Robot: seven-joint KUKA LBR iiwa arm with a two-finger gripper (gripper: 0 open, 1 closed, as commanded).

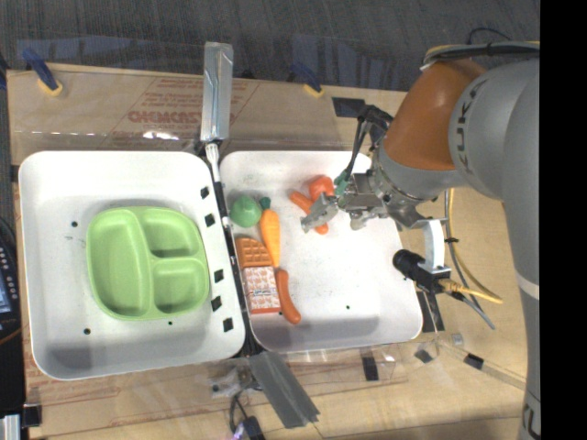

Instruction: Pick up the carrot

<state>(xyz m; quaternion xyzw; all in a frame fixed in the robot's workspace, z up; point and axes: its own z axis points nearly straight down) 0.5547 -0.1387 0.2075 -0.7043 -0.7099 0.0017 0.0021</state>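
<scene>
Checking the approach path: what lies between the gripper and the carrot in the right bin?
In the camera view, bare white bin floor separates the gripper from the carrot; nothing lies between.

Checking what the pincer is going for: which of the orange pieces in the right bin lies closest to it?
The small orange-red piece at the bin's upper middle, right beside the pincer. The carrot by the green ball and the long piece near the box lie farther left.
</scene>
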